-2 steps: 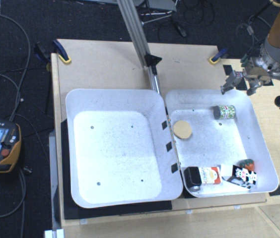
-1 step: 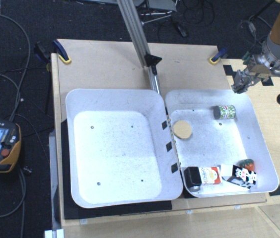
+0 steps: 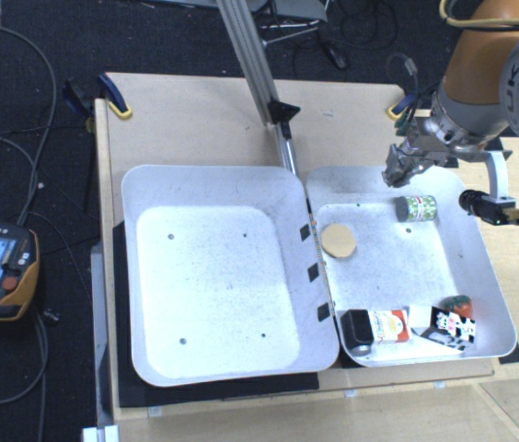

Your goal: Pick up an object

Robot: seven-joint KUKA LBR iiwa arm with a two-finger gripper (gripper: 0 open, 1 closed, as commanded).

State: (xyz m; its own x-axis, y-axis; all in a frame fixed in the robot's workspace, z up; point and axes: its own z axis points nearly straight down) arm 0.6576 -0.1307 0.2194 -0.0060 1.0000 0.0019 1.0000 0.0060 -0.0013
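Can (image 3: 417,208) label unreadable, carton (image 3: 389,325) print illegible

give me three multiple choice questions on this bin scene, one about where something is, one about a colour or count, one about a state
1. Where does the round tan disc lie?
A. right bin, near its left wall
B. left bin
C. on the bench

2. What colour is the small can?
A. red
B. green
C. blue

3. How does the can rest?
A. upright
B. on its side
C. between the gripper's fingers

Answers: 1 A, the disc sits in the right bin by the divide. 2 B, its label is green. 3 B, it lies on its side on the bin floor, below the gripper.
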